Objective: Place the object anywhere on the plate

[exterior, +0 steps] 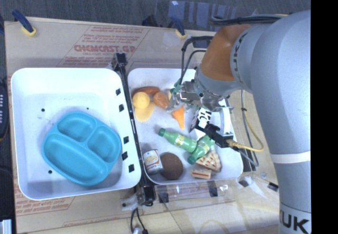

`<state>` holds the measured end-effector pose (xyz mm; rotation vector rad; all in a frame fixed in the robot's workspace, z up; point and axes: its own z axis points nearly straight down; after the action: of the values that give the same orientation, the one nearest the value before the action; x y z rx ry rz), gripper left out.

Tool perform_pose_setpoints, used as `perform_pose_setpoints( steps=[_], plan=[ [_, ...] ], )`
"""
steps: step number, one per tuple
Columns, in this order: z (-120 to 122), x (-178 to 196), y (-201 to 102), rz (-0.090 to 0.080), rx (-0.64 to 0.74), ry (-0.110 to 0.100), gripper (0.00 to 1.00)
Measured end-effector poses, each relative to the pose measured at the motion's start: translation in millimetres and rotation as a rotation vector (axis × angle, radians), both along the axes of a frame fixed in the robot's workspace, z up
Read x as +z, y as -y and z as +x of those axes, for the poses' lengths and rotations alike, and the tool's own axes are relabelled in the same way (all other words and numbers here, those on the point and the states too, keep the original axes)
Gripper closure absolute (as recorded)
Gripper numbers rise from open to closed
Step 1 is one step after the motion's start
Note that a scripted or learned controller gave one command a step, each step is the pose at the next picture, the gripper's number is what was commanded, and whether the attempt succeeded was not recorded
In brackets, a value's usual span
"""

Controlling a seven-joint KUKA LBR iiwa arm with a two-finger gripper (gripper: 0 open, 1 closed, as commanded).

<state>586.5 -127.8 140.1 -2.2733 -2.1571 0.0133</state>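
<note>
A blue divided plate (82, 146) lies in the left bin (21, 122). My gripper (181, 99) hangs over the upper middle of the right bin (158, 73). An orange carrot piece (179, 117) lies just below it, and an orange-brown roll (158, 97) lies just to its left. A yellow lemon (140, 100) rests beside the roll. The view does not show anything held in the gripper.
Lower in the right bin lie a green bottle (185, 141), a small can (152, 161), a brown round fruit (171, 165) and a sandwich wedge (207, 163). The arm covers the bin's right side. A black divider (127, 117) separates the bins.
</note>
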Motion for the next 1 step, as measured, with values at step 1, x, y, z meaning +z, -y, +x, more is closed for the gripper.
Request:
perform_pose_setpoints(
  steps=[1],
  plan=[
    [-11.5, 52.7, -124.7, 0.004, 0.197, 0.007, 1.00]
  ],
)
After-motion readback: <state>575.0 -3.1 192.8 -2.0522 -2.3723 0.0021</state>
